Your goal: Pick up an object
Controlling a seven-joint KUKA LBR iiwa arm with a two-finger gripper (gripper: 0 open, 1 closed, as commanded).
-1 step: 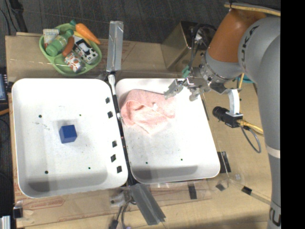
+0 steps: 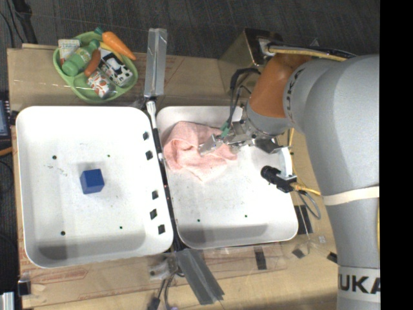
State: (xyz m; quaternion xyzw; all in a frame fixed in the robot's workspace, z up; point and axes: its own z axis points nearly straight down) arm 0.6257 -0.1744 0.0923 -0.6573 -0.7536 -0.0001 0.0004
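I see the left bin (image 2: 39, 173) holding a small blue cube (image 2: 92, 181). The right bin (image 2: 258, 228) holds a crumpled pink cloth (image 2: 190, 150), soft and folded, at its far side. The gripper (image 2: 216, 146) sits on the cloth's right edge; grip unclear. A green bowl (image 2: 77, 89) of toy food is far left.

We've got 2 white bins: the left bin (image 2: 39, 173) has a blue cube (image 2: 92, 181), the right bin (image 2: 245, 225) a crumpled pink cloth (image 2: 190, 152). The gripper (image 2: 216, 144) sits on the cloth's right edge. Green bowl (image 2: 68, 76) of toys up top.
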